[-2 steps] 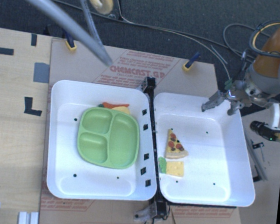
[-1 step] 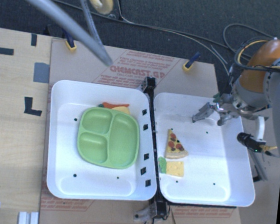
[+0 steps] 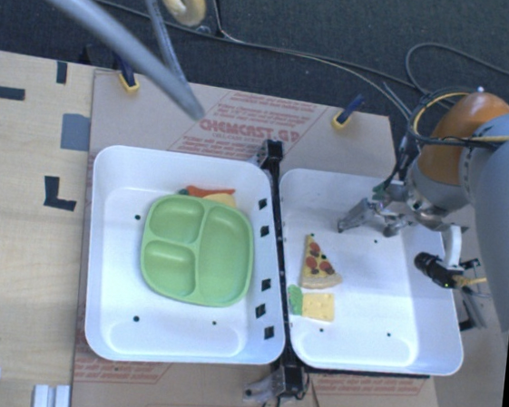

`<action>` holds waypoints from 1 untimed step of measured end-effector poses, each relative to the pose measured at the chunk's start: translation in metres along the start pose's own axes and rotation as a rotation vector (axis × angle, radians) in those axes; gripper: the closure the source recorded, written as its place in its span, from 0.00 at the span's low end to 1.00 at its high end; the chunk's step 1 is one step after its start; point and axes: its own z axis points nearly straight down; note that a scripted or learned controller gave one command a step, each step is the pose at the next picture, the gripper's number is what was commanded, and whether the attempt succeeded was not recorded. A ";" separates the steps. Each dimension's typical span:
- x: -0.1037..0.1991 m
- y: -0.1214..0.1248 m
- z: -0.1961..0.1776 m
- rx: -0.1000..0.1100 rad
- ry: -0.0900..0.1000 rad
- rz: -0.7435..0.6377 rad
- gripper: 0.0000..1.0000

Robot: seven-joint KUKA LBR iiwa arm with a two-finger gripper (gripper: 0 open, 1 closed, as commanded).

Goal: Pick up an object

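The pizza slice [image 3: 318,262] is a toy, and it lies flat in the right bin [image 3: 420,354], close to the wall between the two bins. It sits to the left of the gripper [image 3: 358,221] and a bit nearer the front of the bench. There is a gap of bare white floor between them. They do not touch.

Just in front of the pizza slice lies a yellow cheese square [image 3: 319,307] with a small green piece [image 3: 295,298] at its left side. These are farther from the gripper than the pizza is.

The gripper hangs low over the back part of the right bin. Its grey fingers point left, toward the middle wall. I cannot tell how far apart they are. Nothing shows between them.

The arm [image 3: 479,160] comes in from the right, grey with an orange band.

Far to the left of the gripper, past the middle wall, is the left bin [image 3: 109,318]. A green plate [image 3: 198,249] with three parts lies in it. Something orange and yellow [image 3: 212,192] peeks out from behind the plate's back edge.
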 end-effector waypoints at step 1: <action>0.000 0.002 -0.014 -0.004 -0.002 -0.001 1.00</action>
